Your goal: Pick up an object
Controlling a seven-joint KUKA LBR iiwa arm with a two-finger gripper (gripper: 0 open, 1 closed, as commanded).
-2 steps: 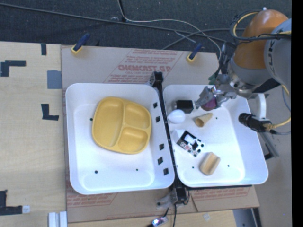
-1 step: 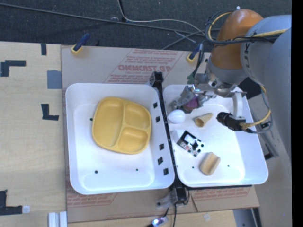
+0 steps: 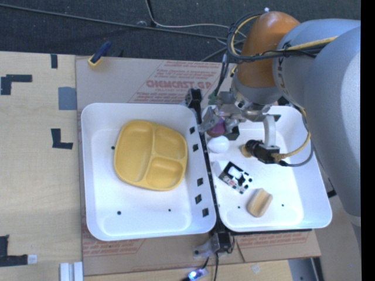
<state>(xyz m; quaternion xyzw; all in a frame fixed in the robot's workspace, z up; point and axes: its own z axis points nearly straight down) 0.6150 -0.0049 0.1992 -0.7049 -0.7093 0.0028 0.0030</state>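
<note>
My gripper (image 3: 218,123) hangs over the far left corner of the right bin (image 3: 293,212), right by the divider between the bins. A purple object (image 3: 212,124) shows at the fingers, partly hidden by them. Just below it lies a small white rounded object (image 3: 218,144). A black and white patterned piece (image 3: 235,176) lies in the middle of the right bin, and a tan block (image 3: 259,203) rests near its front. A yellow divided plate (image 3: 151,154) lies in the left bin (image 3: 102,215).
The arm's grey body and orange band (image 3: 266,40) cover the far right part of the right bin. A black part on a cable (image 3: 261,150) hangs beside the gripper. Cardboard (image 3: 170,81) lies under both bins.
</note>
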